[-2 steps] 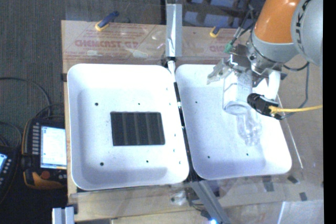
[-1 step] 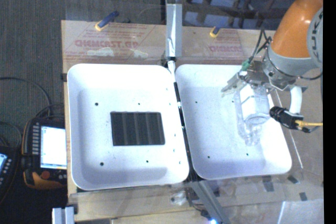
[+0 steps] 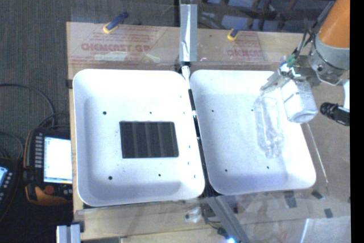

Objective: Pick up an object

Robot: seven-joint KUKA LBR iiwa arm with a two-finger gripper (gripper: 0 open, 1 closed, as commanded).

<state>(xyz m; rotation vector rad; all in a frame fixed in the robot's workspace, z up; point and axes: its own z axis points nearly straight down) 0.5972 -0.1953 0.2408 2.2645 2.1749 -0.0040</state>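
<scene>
A clear plastic bottle lies lengthwise in the right bin, near its right wall, with a whitish rounded part at its upper right. My gripper is right over the bottle's far end, at the bin's far right corner. It hangs from the grey wrist under the orange band. I cannot tell whether the gripper touches the bottle. A flat black ribbed rectangle rests in the middle of the left bin, far from the gripper.
A raised divider runs between the two bins. Behind them is a wooden board with a blue clamp and a yellow clamp. A pendant with a lit screen sits on the floor at the left.
</scene>
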